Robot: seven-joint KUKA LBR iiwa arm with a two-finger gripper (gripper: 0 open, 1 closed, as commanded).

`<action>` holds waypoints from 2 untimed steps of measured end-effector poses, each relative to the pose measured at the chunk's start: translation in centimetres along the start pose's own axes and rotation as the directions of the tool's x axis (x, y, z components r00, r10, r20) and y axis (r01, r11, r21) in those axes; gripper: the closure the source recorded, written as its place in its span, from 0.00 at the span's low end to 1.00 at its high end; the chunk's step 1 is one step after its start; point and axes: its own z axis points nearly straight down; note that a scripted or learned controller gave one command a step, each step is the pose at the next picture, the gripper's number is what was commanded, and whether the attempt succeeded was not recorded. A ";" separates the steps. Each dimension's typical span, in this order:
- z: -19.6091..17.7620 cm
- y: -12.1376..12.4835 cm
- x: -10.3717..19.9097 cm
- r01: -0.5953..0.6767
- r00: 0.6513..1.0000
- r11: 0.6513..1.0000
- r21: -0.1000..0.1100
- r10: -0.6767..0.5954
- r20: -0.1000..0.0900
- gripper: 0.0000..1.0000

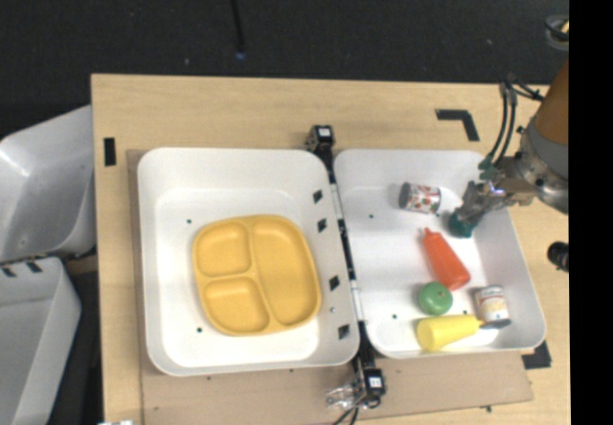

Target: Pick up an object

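Overhead, the table carries two shallow white bins side by side. Left bin: one yellow divided tray with three compartments, lying flat near the middle. Right bin: five loose objects, read left to right — one small can lying on its side near the far wall; one green round object; one orange bottle-shaped object lying at a slant, just above the green one; one yellow cone-shaped object lying along the near wall; one small upright can close to the cone's tip. Count in all: two bins, one tray, two cans, one each of the orange, green and yellow pieces.

At the far right the arm reaches in, and the claw is low over the right bin's far right part, between the lying can and the bin wall, just above the orange object's upper end. Whether the claw is open or closed cannot be told, and nothing is visibly held in it.

Step in hand, as a judgement: the approach — no object lifted yet, so the task is at its start. The next move calls for settling on one target, likely the orange object or the lying can as the nearest, centring over it, aligning across its narrow width, then closing and lifting clear.
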 end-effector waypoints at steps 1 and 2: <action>1.2 1.2 5.0 0.001 1.000 1.000 0.001 -0.001 -0.001 1.00; 2.2 2.1 10.6 0.002 1.000 1.000 0.002 -0.002 -0.003 1.00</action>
